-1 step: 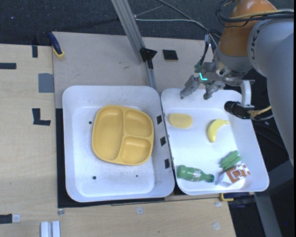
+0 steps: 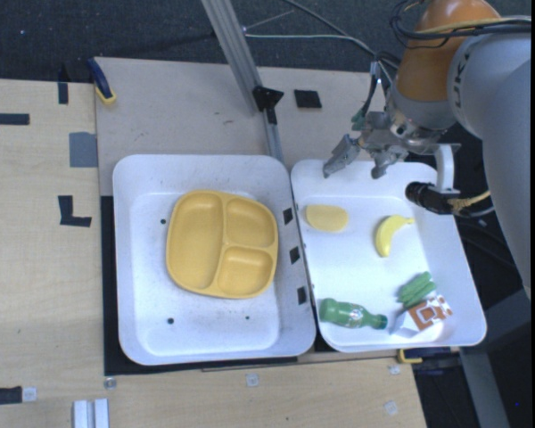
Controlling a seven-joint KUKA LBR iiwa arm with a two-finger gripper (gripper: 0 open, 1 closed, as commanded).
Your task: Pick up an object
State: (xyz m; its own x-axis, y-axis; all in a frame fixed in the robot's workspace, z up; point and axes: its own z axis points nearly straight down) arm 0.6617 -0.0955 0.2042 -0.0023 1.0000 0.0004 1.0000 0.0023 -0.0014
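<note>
My gripper [image 2: 358, 163] hangs over the far edge of the right bin [image 2: 455, 266], its two fingers spread apart with nothing between them. Below it in that bin lie a pale yellow oval piece [image 2: 326, 218] and a yellow banana [image 2: 390, 234]. Near the bin's front edge sit a green bottle [image 2: 349, 314], a green leafy item [image 2: 416, 288] and a small orange-and-white carton [image 2: 428, 315]. The gripper is above and apart from all of them.
The left bin [image 2: 143, 266] holds a yellow divided plate [image 2: 222, 242]. A metal pole [image 2: 234, 38] slants up from between the bins' far edges. A black cable [image 2: 441, 199] loops off the wrist over the right bin's far right corner.
</note>
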